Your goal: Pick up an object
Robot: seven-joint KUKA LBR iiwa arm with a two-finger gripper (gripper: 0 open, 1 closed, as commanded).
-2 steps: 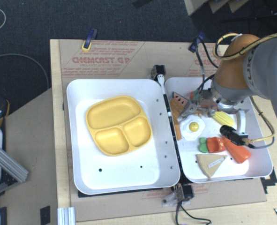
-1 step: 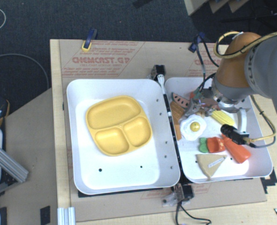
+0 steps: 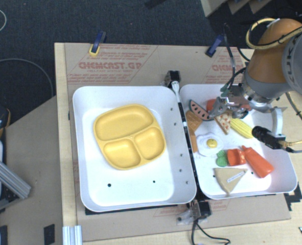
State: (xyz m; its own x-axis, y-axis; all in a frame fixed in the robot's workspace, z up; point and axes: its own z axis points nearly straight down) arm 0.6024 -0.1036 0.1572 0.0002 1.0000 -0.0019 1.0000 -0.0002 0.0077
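Right of centre, the claw point(image 3: 223, 107), its state impossible to tell, hangs over the pizza slice point(image 3: 223, 122) in the right bin point(image 3: 288, 175); probably light, stiff, slick plastic, best pinched across its flat sides.

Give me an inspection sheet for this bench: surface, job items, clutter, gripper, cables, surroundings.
Surface: cardboard-topped bench bearing left bin and right bin.
Job's things: toy foods in right bin, among them corn, fried egg, carrot, watermelon slice.
Clutter: yellow divided tray in left bin.
Gripper: gripper low over right bin's far end, beside the foods.
Cables: yellow cable along the arm; black lead at near edge.
Surroundings: dark floor; clamps on far edge.
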